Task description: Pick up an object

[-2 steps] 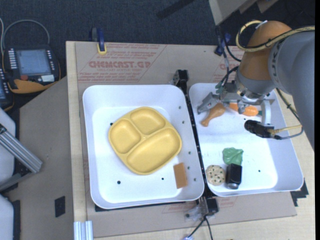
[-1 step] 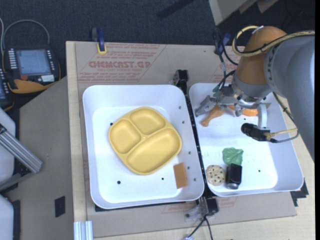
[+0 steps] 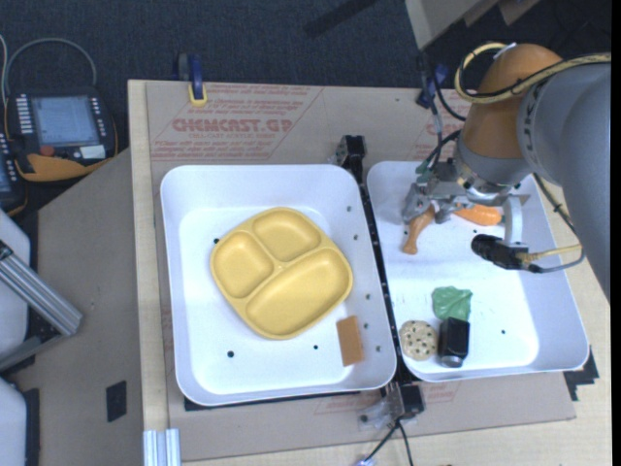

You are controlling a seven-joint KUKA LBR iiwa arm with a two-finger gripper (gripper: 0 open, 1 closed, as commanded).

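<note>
Down in the right bin (image 3: 553, 343), the hand (image 3: 433, 208) sits low near the far wall, and I cannot tell whether it is spread or pressed together. A curved orange piece (image 3: 416, 233) pokes out from just beneath it toward the left bin (image 3: 179, 260), touching or nearly touching the hand. A brighter orange thing (image 3: 482, 216) lies partly hidden under the wrist. At the near end, well apart from the hand, a crumpled green thing (image 3: 451, 302), a round cookie (image 3: 418, 338) and a black block (image 3: 453, 342) cluster together. The left bin holds a yellow divided plate (image 3: 281, 272) with a small brown block (image 3: 349, 340) just beside it. Both bins rest on the cardboard-topped desk (image 3: 252, 124).
</note>
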